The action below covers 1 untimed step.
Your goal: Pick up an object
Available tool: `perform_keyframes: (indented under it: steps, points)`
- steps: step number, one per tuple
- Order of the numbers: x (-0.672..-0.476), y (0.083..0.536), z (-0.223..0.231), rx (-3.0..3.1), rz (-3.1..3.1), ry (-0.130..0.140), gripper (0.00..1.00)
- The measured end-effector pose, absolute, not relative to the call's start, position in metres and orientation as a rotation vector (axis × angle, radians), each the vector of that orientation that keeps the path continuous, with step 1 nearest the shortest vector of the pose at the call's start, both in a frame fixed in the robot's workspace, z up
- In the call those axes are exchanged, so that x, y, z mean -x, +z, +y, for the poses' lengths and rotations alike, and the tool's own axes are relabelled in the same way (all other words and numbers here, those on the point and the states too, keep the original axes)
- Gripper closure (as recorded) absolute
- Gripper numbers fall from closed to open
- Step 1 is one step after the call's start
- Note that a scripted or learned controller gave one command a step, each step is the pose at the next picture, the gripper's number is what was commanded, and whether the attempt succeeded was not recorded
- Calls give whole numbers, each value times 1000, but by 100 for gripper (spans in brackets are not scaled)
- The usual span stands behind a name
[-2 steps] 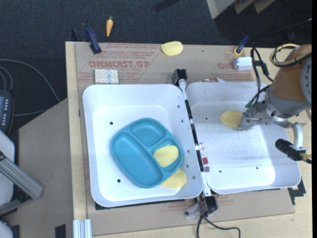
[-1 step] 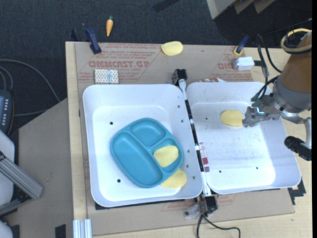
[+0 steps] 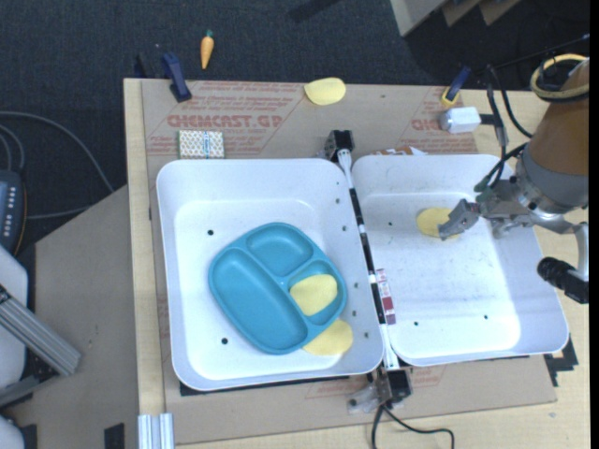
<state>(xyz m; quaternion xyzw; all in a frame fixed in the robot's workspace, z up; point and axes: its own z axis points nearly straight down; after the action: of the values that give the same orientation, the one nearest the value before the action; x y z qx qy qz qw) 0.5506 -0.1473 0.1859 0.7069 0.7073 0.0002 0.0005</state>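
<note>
A flat yellow piece (image 3: 431, 221) lies in the right bin (image 3: 449, 335), near its back wall. My gripper (image 3: 479, 223) hangs just to the right of it, low over the bin floor, with the left finger (image 3: 458, 221) at the piece's right edge. The fingers stand apart, open, with nothing between them. In the left bin (image 3: 187, 204) a blue divided plate (image 3: 257, 293) holds another yellow piece (image 3: 315, 293). A third yellow piece (image 3: 329, 340) lies against the plate's front right edge.
On the bench behind the bins lie a yellow lump (image 3: 325, 91), a patterned packet (image 3: 201, 143), a white block (image 3: 461, 118) and two blue clamps (image 3: 175, 76). A small carrot (image 3: 207, 50) lies on the dark floor beyond.
</note>
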Motion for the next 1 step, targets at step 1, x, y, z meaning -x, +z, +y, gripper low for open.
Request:
perform_keyframes:
  steps: [1]
  points:
    - [-602, 84, -100, -2221, 2224, -1, 0]
